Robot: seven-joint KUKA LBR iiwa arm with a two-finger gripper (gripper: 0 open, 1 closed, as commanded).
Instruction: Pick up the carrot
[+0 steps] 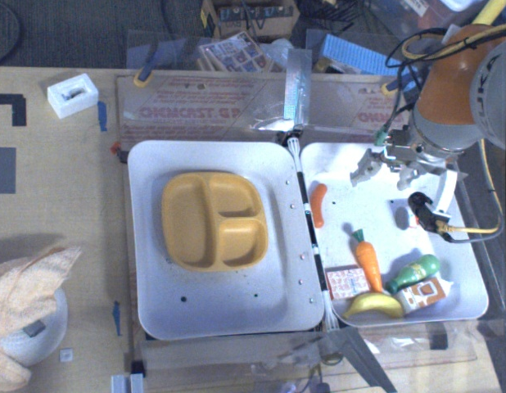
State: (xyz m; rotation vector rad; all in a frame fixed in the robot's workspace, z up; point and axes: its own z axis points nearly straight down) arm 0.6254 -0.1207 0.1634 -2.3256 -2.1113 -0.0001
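So the gripper (392, 169) is hanging over the upper part of the right bin (474, 297), with the grey arm (482, 80) and its orange band (451, 80) coming in from the top right corner. The wrist points down and a bit left, and there's a black cable with a yellow end (449, 229) trailing off it toward the bin's right wall. Its fingers look spread apart with nothing between them, just white bin floor underneath.

The carrot (367, 258) is well below and slightly left of the gripper, lying on the floor of the right bin, green top pointing up-left and the orange tip aimed down toward the pile at the near edge. Nothing is touching it from above. Just under it sits a small red-and-white printed card or packet (346, 282), print too small to read. Next to that is a banana (374, 304), a green bottle-ish thing (417, 270) and a little carton (423, 294).

There's also a smaller orange-red piece (318, 204) near the left wall of that bin, could be a chili or sausage, can't tell.

The left bin (155, 301) has a yellow divided tray (214, 219) in it.

Behind the bins there's a cardboard panel (204, 109) with red lettering seen upside down, not clear enough for me to read.
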